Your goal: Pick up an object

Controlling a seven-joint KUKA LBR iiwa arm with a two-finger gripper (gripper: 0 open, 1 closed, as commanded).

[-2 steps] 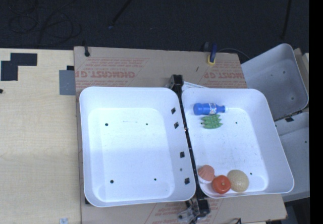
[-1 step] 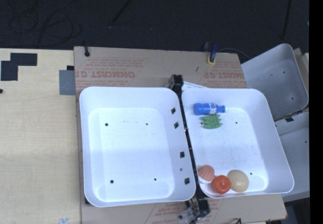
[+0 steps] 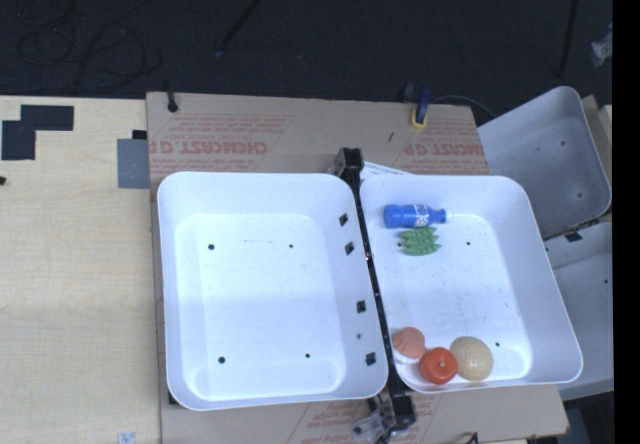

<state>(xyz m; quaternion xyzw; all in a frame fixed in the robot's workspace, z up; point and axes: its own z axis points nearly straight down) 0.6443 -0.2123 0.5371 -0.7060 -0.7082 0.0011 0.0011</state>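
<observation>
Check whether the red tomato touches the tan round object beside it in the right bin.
Touching. The camera view shows the red tomato pressed against the tan round object, with no white bin floor between them.

A single fixed camera looks down at a slant from above the surface (image 3: 70,262), set far enough back to frame both white bins whole: the left bin (image 3: 180,232) and the right bin (image 3: 525,262) side by side at centre, dark floor (image 3: 300,12) filling the far, upper edge.
</observation>
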